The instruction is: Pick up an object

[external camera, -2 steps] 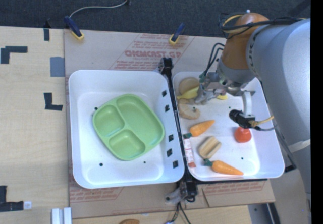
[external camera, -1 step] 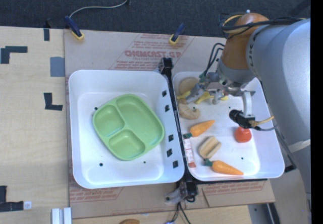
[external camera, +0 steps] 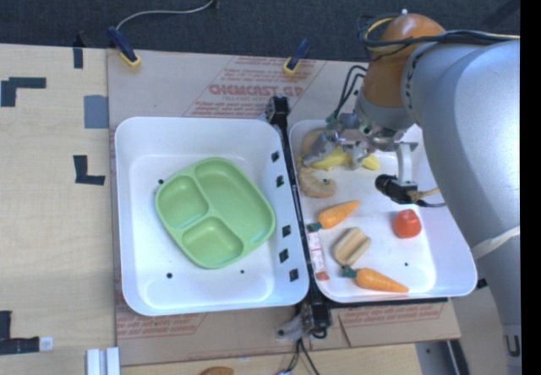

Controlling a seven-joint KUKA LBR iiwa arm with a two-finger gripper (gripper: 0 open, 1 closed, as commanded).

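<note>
Our gripper sits over the toy banana, right bin's eleven o'clock; jaws' state we cannot tell. Likely light, slick plastic: grip mid-body.

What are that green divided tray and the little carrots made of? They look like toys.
The green three-compartment tray looks like moulded plastic: one even pale green, rounded edges, soft matte sheen. The two orange carrots also seem plastic toy food, uniformly coloured and smooth, though rubber or foam can't be ruled out from this view.
</note>
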